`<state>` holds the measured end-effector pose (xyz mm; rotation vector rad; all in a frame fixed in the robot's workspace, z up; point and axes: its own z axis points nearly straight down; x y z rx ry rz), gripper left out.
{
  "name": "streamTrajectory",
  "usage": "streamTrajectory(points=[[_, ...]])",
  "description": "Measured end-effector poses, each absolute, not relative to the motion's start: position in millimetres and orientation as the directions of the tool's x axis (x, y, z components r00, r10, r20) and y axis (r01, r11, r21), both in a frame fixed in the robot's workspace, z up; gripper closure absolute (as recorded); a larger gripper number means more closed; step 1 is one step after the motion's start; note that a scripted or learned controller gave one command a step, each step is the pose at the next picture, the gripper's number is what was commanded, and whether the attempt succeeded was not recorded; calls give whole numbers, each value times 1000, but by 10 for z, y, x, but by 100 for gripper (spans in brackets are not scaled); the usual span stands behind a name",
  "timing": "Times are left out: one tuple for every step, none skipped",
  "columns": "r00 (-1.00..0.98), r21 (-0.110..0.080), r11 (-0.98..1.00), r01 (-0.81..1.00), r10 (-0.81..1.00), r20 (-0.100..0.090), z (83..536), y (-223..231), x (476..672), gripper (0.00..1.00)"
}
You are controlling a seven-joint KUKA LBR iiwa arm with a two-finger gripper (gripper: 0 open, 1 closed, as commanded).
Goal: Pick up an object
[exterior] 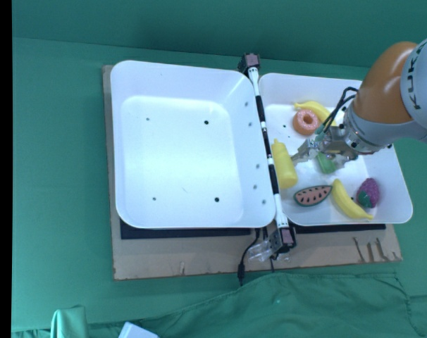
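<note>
Green toy [327, 164] lies in the right bin [397, 213], under the gripper [313, 153], between yellow mustard bottle [284, 165] and purple grapes [368, 192]. Finger spread: cannot tell; tips hang low over the green toy, contact unclear. "KU" legible on the arm [419, 83].

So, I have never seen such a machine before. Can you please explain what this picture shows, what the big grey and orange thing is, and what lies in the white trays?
The grey and orange thing is a robot arm. It reaches in from the right, and its two-finger gripper is low in the right white bin. One fixed camera looks down at a slant. That bin holds toy food: a yellow squeeze bottle, an orange ring doughnut, a watermelon slice, a yellow banana, a purple berry-like fruit, a small green piece beside the gripper. I cannot tell whether anything is held.
</note>
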<state>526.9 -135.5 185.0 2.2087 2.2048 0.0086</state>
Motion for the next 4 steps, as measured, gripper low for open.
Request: streamTrajectory(points=[[9, 19, -8, 1000, 1000, -7, 1854, -1909, 4701, 0], [2, 12, -2, 1000, 1000, -6, 2660, -1876, 4686, 0], [3, 0, -3, 1000, 1000, -2, 2235, -1872, 4962, 0], [-2, 10, 2, 1000, 1000, -4, 2122, -1657, 5806, 0]])
